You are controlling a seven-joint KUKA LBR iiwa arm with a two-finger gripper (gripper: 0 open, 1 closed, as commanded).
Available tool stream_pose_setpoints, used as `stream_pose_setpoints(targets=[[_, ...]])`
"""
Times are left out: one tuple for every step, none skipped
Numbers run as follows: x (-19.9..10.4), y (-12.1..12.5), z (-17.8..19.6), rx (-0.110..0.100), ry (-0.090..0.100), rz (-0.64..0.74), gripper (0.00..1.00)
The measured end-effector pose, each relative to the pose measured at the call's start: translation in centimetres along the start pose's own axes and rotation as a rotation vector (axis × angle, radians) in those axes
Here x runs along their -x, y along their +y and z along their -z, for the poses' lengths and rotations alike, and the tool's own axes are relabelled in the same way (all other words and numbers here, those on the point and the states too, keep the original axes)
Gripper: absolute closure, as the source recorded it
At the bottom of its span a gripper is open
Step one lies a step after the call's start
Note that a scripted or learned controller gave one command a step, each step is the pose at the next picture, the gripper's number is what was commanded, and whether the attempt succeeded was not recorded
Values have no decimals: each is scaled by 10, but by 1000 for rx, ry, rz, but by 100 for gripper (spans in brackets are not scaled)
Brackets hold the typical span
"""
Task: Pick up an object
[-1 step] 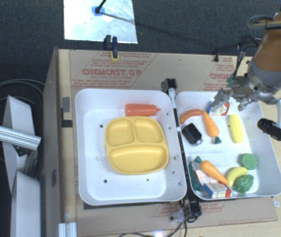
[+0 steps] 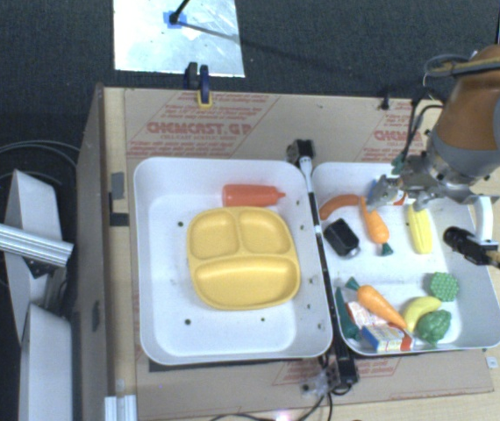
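Gripper (image 2: 401,193) over right bin (image 2: 496,323), far end, between a carrot (image 2: 375,224) and corn cob (image 2: 420,230). Fingers look spread, nothing between them, though the view is coarse. Yellow divided plate (image 2: 241,258) in left bin (image 2: 158,261).

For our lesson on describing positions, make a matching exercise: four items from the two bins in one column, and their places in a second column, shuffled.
Column 1:
1. yellow divided plate
2. orange bottle
3. black block
4. corn cob

Column 2:
A. right bin, close to the divider
B. left bin, middle
C. right bin, just below the gripper
D. left bin, behind the plate

Pairs: 1-B, 2-D, 3-A, 4-C
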State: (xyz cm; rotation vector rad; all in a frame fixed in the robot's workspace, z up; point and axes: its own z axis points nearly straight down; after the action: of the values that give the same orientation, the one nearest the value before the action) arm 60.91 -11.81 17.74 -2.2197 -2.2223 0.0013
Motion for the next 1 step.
stream_pose_setpoints(targets=[[13, 14, -71, 0, 0, 0, 0]])
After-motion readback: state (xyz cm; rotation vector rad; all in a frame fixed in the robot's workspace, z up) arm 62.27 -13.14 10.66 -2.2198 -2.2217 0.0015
